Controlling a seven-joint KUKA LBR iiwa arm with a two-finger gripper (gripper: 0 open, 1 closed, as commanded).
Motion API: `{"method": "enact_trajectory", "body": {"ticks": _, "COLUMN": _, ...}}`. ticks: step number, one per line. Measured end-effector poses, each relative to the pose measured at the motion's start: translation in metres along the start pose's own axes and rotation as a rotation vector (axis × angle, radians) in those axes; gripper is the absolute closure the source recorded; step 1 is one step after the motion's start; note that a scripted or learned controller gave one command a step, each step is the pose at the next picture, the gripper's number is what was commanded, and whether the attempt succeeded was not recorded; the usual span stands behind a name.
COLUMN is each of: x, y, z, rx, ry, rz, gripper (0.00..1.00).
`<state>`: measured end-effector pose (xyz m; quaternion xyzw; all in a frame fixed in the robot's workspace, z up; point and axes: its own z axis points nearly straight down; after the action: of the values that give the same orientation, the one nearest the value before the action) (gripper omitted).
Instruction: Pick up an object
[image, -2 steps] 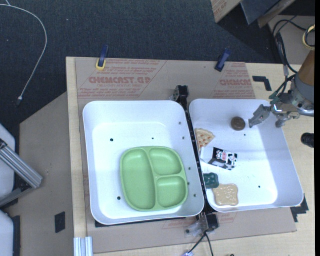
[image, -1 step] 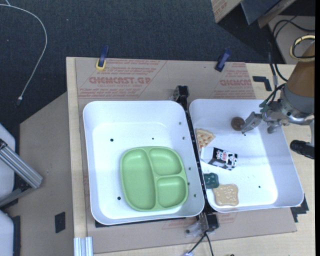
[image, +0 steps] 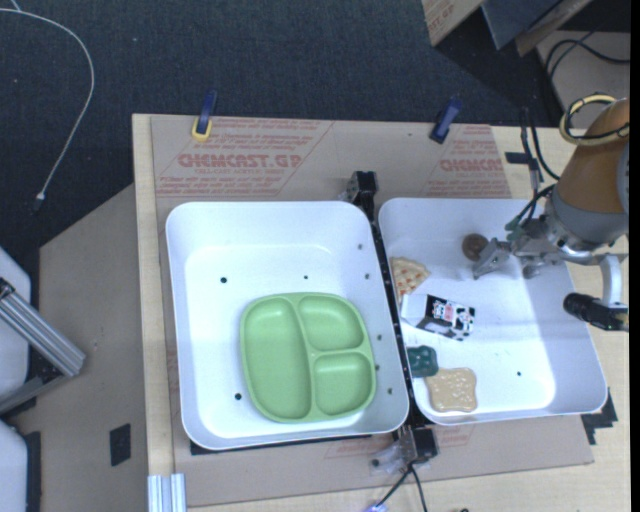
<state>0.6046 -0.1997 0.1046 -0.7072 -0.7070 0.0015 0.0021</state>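
Take the right-hand shallow white plastic bin (image: 560, 395) as the landmark. Nearest the camera, at its front-left corner, lies a flat tan toast-shaped toy slice (image: 452, 390), and just behind that, touching or nearly so, a small dark-green block (image: 421, 359). Farther in, toward the bin's left-middle, sits a small black-and-white printed card or box (image: 447, 316), and behind that, against the left wall, a pale orange-dotted pizza-like wedge (image: 407, 273). Deepest, near the back of the bin, is a small brown round knob-like piece (image: 474, 244), with the grey two-finger gripper (image: 497, 258) just beside it.

The brown piece looks like the likeliest target. A good grasp would centre it between the fingers and descend fully before closing, since it is small and round and may roll aside.

Whether the jaws are spread or pressed together cannot be told here; nothing is visibly pinched between them.
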Motion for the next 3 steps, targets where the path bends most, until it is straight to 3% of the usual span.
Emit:
{"method": "enact_trajectory", "body": {"ticks": 1, "x": 0.0, "y": 0.002, "z": -0.014, "rx": -0.007, "ry": -0.002, "rz": -0.001, "gripper": 1.0}}
{"method": "enact_trajectory", "body": {"ticks": 3, "x": 0.013, "y": -0.003, "z": -0.12, "rx": -0.011, "ry": -0.003, "rz": -0.002, "gripper": 1.0}}
